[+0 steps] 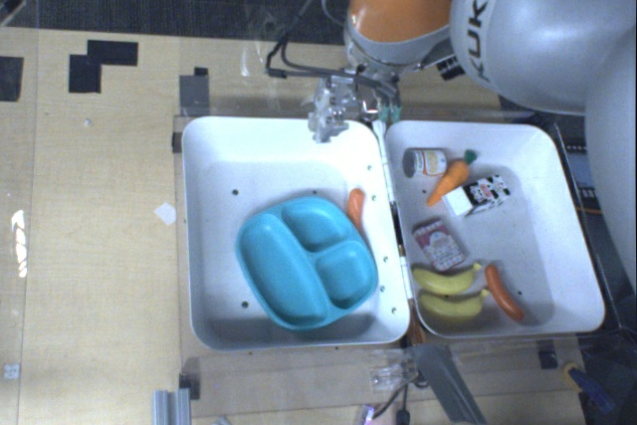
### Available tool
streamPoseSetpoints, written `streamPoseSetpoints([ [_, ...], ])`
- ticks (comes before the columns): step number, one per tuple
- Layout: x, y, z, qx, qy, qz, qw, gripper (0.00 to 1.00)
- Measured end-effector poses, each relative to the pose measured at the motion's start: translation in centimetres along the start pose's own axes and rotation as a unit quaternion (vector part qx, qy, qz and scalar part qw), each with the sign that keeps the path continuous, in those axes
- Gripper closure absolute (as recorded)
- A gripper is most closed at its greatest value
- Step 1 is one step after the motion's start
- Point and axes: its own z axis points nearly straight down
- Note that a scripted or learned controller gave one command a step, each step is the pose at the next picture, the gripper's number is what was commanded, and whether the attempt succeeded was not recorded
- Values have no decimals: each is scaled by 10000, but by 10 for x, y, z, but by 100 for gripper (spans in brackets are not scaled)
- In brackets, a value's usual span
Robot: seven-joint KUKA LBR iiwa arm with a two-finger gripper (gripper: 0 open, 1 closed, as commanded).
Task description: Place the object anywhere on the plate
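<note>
A blue plate (307,259) with three compartments lies in the left bin (214,214), toward its front right. A small orange sausage-shaped object (355,206) lies just off the plate's far right rim, close to the bin's right wall. Whether it touches the rim I cannot tell. My gripper (333,110) hangs over the far edge of the left bin, near the divider between the bins, well beyond the orange object and the plate. Nothing shows in its grasp.
The right bin (567,214) holds a small can (428,161), a carrot (450,179), a cow-print carton (480,195), a flat packet (438,244), bananas (450,292) and a red sausage (504,294). The arm's grey bulk covers the far right.
</note>
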Motion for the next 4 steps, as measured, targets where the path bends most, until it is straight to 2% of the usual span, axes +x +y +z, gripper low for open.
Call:
streamPoseSetpoints([
  [1,-6,-15,-32,3,-4,-397,9992,100],
  [2,-8,-13,-46,-14,-64,-393,9992,100],
  [3,-11,61,13,-4,16,-247,9997,100],
  [4,-16,108,8,-11,-8,-1284,9917,100],
])
